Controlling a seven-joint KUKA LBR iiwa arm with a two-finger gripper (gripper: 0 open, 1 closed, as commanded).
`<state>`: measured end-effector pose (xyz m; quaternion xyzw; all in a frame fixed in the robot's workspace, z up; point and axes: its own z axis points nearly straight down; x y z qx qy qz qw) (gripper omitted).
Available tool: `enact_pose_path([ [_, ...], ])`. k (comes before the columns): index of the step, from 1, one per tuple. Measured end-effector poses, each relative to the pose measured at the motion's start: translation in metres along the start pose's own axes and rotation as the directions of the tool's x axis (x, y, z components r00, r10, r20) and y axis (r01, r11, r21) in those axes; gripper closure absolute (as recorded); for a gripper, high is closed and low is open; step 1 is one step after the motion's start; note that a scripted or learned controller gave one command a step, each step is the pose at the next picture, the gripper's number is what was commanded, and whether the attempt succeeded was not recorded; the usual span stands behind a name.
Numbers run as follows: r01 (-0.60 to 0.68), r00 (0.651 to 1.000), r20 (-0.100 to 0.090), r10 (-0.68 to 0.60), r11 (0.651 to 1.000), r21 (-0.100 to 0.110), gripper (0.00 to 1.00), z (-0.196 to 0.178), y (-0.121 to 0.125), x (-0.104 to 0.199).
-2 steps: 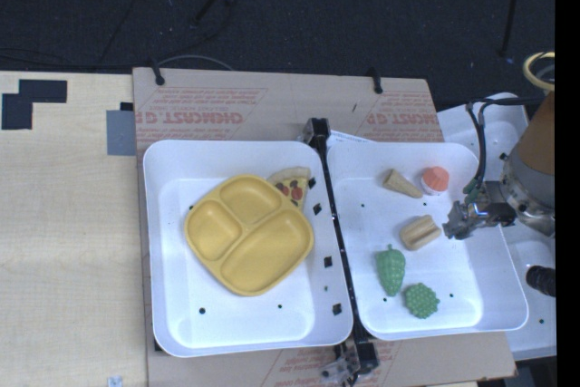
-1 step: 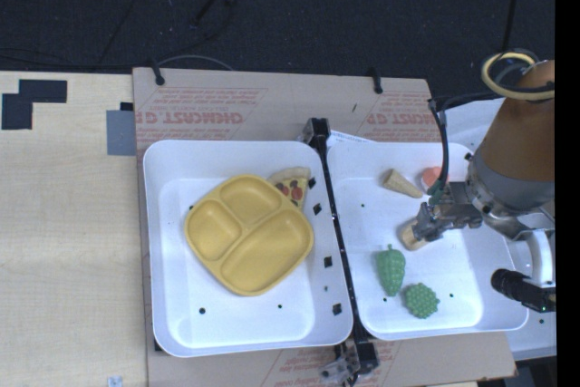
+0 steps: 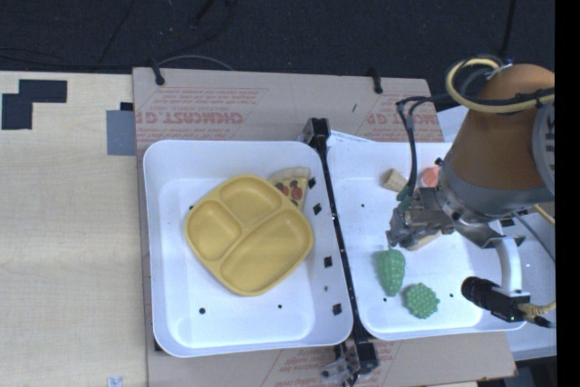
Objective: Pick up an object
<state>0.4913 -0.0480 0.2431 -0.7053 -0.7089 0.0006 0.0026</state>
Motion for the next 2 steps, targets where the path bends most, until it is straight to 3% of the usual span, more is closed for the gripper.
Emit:
enact_pose_path([
  [2,0.001,1.0,0.001,-0.001,1.0,0.0,1.0,0.019,0.001,0.113],
])
